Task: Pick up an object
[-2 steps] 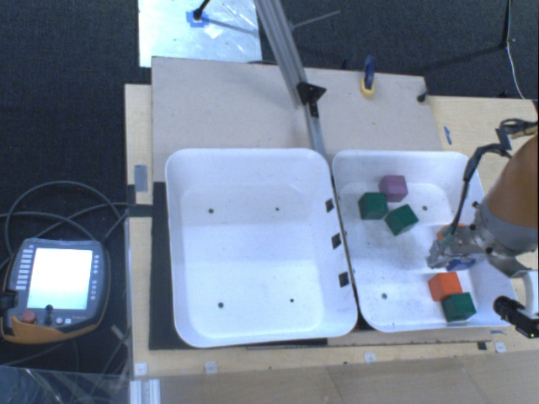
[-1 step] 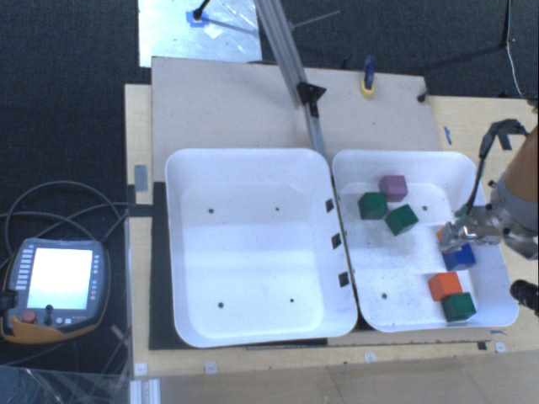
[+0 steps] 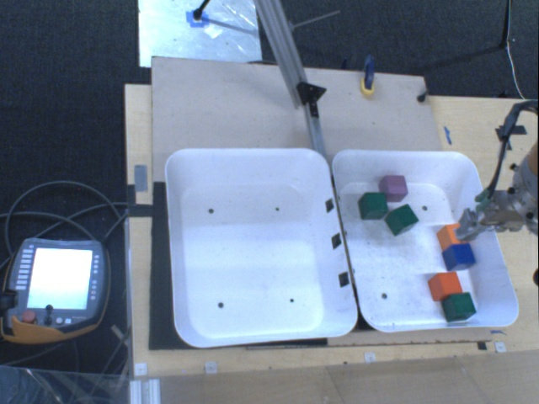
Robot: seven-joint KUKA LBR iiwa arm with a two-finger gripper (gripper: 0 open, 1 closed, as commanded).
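Note:
The right bin (image 3: 421, 165) holds several small blocks. A purple block (image 3: 393, 186) lies at the back, with two dark green blocks (image 3: 372, 205) (image 3: 401, 219) just in front of it. By the right wall an orange block (image 3: 446, 236) touches a blue block (image 3: 459, 257). Another orange block (image 3: 445, 285) and a green block (image 3: 459, 307) sit in the front right corner. My gripper (image 3: 473, 223) reaches in from the right and hangs over the bin's right side, right beside the upper orange block. Nothing visibly hangs from it.
The left bin (image 3: 181, 225) stands beside the right one, joined by black clips (image 3: 336, 241). A slanted metal pole (image 3: 286, 49) rises behind the bins. A teach pendant (image 3: 55, 289) with its cable lies on the floor at left.

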